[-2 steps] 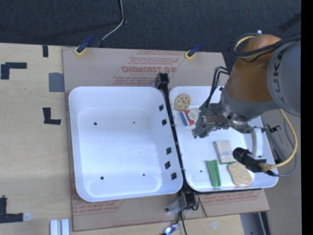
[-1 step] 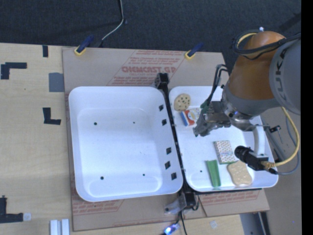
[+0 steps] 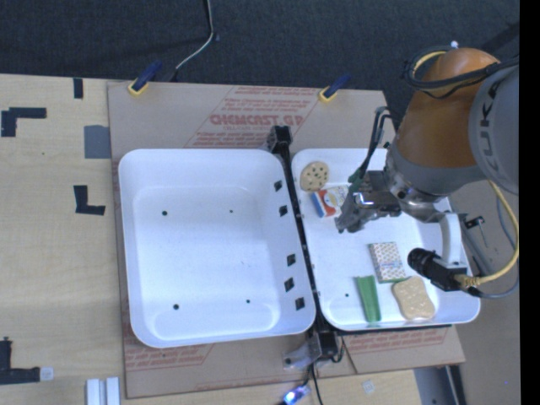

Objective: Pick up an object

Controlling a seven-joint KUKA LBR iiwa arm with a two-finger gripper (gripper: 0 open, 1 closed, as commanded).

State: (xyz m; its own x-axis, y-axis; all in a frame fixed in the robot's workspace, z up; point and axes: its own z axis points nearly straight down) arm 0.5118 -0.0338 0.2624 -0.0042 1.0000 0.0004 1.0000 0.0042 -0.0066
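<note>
Under the arm point(image 3: 439, 133) — right bin point(image 3: 337, 310) partly hidden.

**Arm posture: reaching in from the right, wrist lowered**

The single arm point(image 3: 460, 133) enters from the right side of the camera view. Its grey housing carries a broad orange band above the wrist, seen large and close to the camera. Below the band the wrist section angles down and to the left. The gripper point(image 3: 350, 219) sits at the low end, dark and metallic, pointing down-left. Cables loop around the upper arm.
</note>
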